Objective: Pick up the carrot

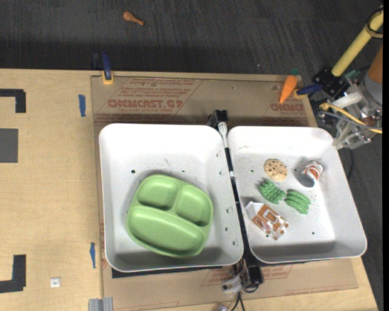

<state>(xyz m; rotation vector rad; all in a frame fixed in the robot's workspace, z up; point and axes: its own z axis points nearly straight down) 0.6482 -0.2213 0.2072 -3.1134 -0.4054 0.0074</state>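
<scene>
The carrot [288, 88] is small and orange with a green top. It lies on the brown board just behind the right bin [349, 243], outside both bins. My gripper [351, 135] hangs at the right edge of the view, over the right bin's far right corner. It is to the right of the carrot, a little nearer the camera, and apart from it. Cables and metal parts crowd the wrist.
The right bin holds a cookie [275, 169], a small tipped can [311, 172], two green pods [271, 192] [298, 201] and a brown-white waffle piece [267, 220]. A green divided plate [171, 214] lies in the left bin [115, 182]. A small orange item [132, 18] rests on the dark floor beyond.
</scene>
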